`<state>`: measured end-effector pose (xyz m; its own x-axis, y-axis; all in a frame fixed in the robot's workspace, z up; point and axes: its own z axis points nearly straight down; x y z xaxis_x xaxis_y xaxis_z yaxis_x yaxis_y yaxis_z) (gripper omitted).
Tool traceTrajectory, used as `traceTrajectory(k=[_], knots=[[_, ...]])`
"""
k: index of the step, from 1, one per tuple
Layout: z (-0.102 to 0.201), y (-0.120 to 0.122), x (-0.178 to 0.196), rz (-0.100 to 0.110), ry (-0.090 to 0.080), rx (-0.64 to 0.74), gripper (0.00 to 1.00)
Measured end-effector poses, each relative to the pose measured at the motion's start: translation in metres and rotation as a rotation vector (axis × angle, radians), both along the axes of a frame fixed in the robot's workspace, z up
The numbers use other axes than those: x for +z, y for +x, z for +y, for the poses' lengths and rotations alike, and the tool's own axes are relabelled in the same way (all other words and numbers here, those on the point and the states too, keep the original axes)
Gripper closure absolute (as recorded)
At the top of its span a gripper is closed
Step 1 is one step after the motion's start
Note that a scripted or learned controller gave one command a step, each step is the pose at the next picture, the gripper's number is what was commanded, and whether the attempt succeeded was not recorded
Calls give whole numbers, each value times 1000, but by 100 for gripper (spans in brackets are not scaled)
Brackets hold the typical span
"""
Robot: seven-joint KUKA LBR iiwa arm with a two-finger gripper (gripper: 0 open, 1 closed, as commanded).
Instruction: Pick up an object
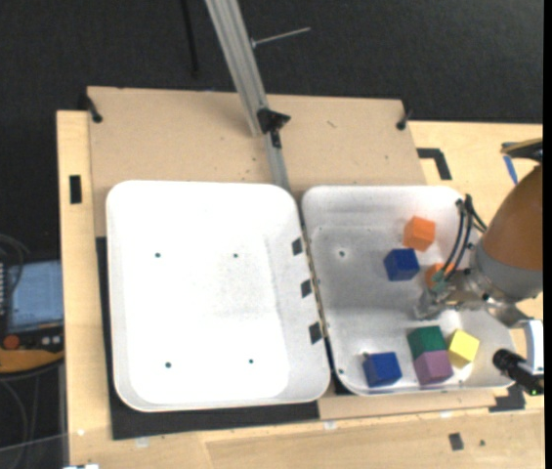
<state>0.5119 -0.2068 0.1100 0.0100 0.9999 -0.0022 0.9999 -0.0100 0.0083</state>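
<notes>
The objects available to you lie in the right bin [354,223]: an orange cube [419,232] near the far wall, a blue cube [402,264] just in front of it, and a cluster at the near right corner made up of a green cube [426,340], a purple cube [433,365] touching its near side, and a yellow cube [463,347] just to their right. A second blue cube [382,368] sits apart at the near wall, left of the cluster.

Both bins rest on a tan board on the light wooden desk [256,443]. The left bin [207,291] adjoins the right one. Beyond the desk you see dark floor, a slanted metal rail [236,47], and cables with a handheld unit [26,306] at the left.

The pincer [437,296] hangs low inside the right bin, between the first blue cube and the green cube, touching neither as far as you can see. You cannot tell how its jaws stand.
</notes>
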Motion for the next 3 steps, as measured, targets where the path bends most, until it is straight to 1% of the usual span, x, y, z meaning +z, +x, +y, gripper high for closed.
traceTrajectory(k=[1,2,3], knots=[[2,-4,61,0,0,14,100],[-6,-3,124,-1,-2,14,100],[-7,-1,178,0,-1,15,100]])
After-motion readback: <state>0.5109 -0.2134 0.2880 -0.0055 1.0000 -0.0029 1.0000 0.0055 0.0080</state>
